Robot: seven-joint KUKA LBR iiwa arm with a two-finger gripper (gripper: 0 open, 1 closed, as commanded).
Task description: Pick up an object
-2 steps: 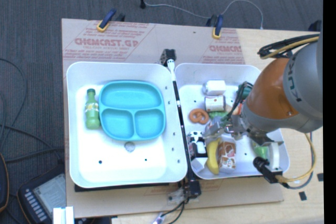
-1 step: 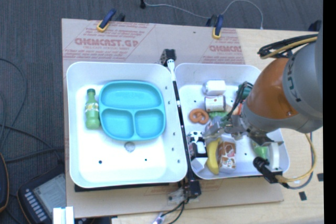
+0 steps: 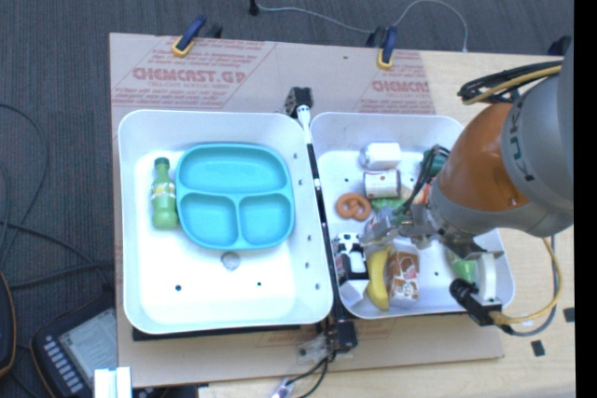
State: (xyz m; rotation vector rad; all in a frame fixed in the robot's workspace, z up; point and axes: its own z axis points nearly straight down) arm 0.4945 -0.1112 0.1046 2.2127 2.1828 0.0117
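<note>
The right bin (image 3: 392, 118) holds several small items. A yellow banana (image 3: 377, 280) lies at its front beside a brown snack packet (image 3: 404, 275). An orange pretzel (image 3: 353, 206), a red-labelled white box (image 3: 381, 184) and a white block (image 3: 382, 154) sit further back. A black-and-white toy (image 3: 348, 249) rests by the left wall. My gripper (image 3: 390, 226) hangs low over the bin's middle, just above the banana's top end and the packet. The orange wrist hides the bin's right half, apart from a green item (image 3: 464, 268).
The left bin (image 3: 215, 294) carries a blue divided plate (image 3: 233, 196), a green bottle (image 3: 164, 194) along its left side and a small grey piece (image 3: 229, 261). A black ridge (image 3: 315, 191) separates the bins. Cables trail off the bench at the right.
</note>
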